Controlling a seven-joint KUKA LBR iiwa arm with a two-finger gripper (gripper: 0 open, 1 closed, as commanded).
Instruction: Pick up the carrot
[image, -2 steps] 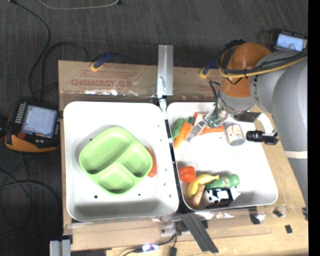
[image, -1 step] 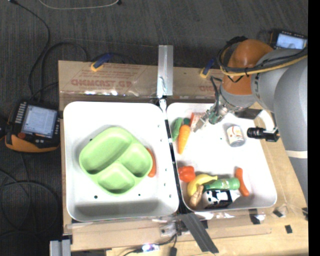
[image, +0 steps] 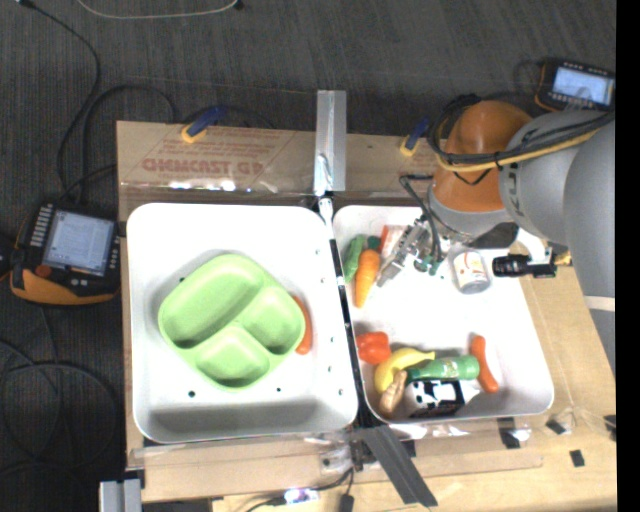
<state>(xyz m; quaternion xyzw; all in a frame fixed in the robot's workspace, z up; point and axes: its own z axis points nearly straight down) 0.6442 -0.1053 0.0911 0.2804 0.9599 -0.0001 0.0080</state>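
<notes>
A: Start big. What's on the surface (image: 250, 160)?

B: Two white bins. The left bin (image: 160, 240) holds a green divided tray (image: 232, 318); the right bin (image: 520, 340) holds a jumble of toy food.

A: And the carrot (image: 366, 275)?

B: Upper left corner of the right bin, lying tilted against the dividing wall, just beside a green item (image: 353, 254).

A: The gripper (image: 405, 250)?

B: Just right of the carrot's thick end. Whether the jaws are open or closed, I cannot tell.

A: How will it handle?

B: Likely light, rigid, smooth plastic, so slippery. I'd grip across the thicker middle, not the tapered tip.
</notes>
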